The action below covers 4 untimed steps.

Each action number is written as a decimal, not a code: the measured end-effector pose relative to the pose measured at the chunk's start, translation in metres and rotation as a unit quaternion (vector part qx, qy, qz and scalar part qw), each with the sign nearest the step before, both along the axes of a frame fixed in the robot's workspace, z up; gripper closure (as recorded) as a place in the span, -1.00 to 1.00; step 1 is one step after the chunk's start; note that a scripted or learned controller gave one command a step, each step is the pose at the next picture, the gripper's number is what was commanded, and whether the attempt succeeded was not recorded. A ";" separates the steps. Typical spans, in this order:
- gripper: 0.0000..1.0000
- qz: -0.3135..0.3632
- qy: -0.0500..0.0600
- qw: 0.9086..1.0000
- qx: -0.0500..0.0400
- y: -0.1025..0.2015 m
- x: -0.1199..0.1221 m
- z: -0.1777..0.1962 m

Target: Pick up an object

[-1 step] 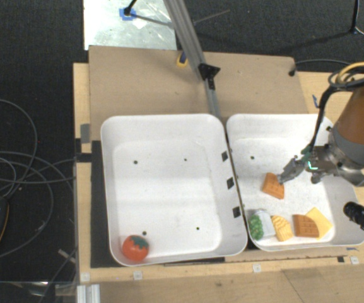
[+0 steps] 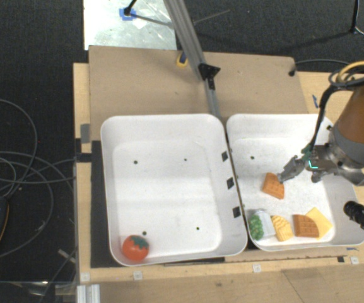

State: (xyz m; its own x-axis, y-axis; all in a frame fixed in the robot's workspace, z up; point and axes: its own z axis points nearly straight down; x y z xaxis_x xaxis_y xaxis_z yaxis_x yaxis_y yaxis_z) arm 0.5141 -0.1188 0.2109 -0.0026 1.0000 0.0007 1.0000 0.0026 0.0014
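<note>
Bench (image 2: 169, 81): two white bins.
Pincer (image 2: 291, 172): can't tell its grip, tip by waffle (image 2: 273, 186).
Tomato (image 2: 135, 248): left bin (image 2: 163, 128), front corner.

Robot lab; bench (image 2: 169, 84), cables (image 2: 17, 163), tripod (image 2: 185, 24)

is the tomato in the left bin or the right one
In the left bin. The tomato sits in its near corner; the gripper is over the right bin.
</note>
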 end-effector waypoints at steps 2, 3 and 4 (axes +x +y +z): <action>-1.00 -0.001 0.003 1.000 0.000 0.000 -0.003 -0.115; 1.00 -0.001 0.000 1.000 0.000 0.000 -0.001 -0.102; 1.00 0.001 -0.003 1.000 -0.001 -0.004 0.003 -0.038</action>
State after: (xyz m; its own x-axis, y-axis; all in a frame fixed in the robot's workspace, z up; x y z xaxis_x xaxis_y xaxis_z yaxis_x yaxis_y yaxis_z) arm 0.5169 -0.1229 0.1725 -0.0047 1.0000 -0.0017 1.0000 0.0048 0.0075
